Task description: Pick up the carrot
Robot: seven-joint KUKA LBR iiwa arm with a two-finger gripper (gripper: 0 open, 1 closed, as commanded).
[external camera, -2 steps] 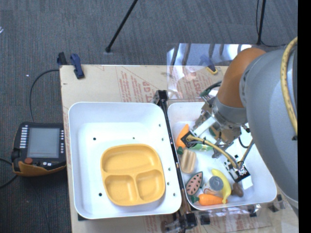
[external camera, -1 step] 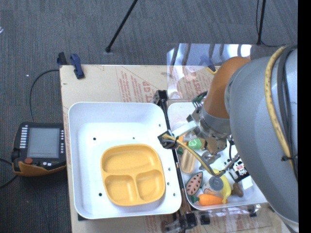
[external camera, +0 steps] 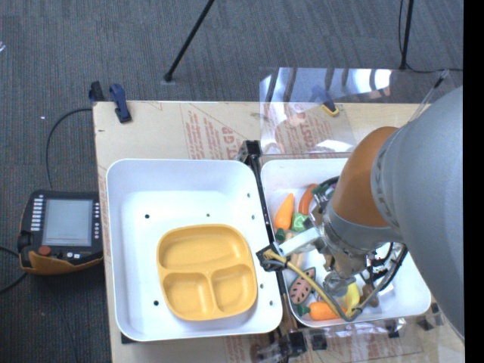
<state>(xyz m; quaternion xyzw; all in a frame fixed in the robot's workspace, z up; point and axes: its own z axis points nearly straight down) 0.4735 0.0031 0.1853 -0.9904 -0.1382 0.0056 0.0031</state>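
Red printed lettering on the brown desk (external camera: 198, 131), just beyond the far rim of the left white bin (external camera: 121, 203), upside down and mirrored from this angle, too small and faint to read. Handheld pendant (external camera: 62, 229) left of that bin: lit screen, no legible characters.

1. The arm (external camera: 431, 172) is a thick, smooth grey tube with a matte finish and rounded edges.
2. An orange band (external camera: 363, 180) wraps it above the wrist, curved like a collar.
3. Below the band sits a darker grey wrist section (external camera: 355, 237), ring-shaped.
4. Thin black cables (external camera: 389, 267) loop beside the wrist.
5. The gripper (external camera: 336, 282) is a cluster of metal and dark parts; details are too small to tell.
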